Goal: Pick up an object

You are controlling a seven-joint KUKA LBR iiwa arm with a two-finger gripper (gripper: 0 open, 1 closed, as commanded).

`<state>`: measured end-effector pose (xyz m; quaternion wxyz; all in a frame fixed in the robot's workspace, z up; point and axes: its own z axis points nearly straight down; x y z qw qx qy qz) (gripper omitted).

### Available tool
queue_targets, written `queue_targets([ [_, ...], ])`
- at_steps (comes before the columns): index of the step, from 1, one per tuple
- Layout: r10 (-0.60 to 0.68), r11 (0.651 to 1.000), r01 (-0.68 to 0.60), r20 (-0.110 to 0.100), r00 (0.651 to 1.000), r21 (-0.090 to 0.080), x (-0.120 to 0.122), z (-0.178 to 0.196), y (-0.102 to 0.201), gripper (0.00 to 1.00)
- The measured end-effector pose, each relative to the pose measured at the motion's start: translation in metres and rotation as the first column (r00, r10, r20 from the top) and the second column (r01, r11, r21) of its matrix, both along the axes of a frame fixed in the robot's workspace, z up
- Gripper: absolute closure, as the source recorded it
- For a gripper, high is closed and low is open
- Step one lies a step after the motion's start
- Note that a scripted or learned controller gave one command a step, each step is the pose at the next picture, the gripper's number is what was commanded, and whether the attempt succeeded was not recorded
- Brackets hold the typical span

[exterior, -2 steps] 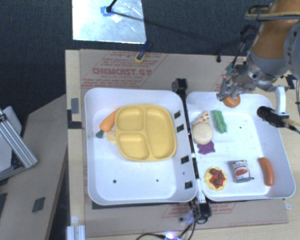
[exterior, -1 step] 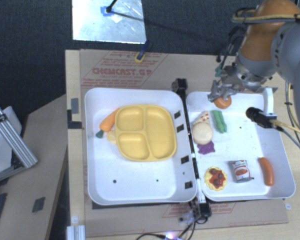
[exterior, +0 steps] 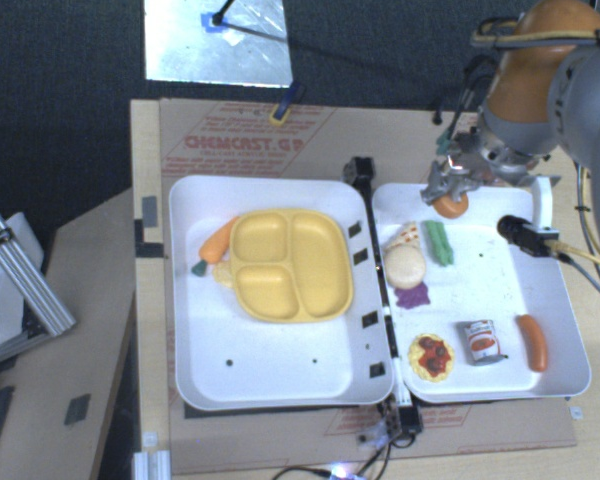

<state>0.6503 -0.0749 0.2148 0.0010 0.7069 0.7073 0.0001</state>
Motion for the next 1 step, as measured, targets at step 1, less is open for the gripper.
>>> queue_targets([
  [1,0.003,1.000,-0.003,0.001,1.000,0.000,0.0028,0.0005,0.0010,1.00],
])
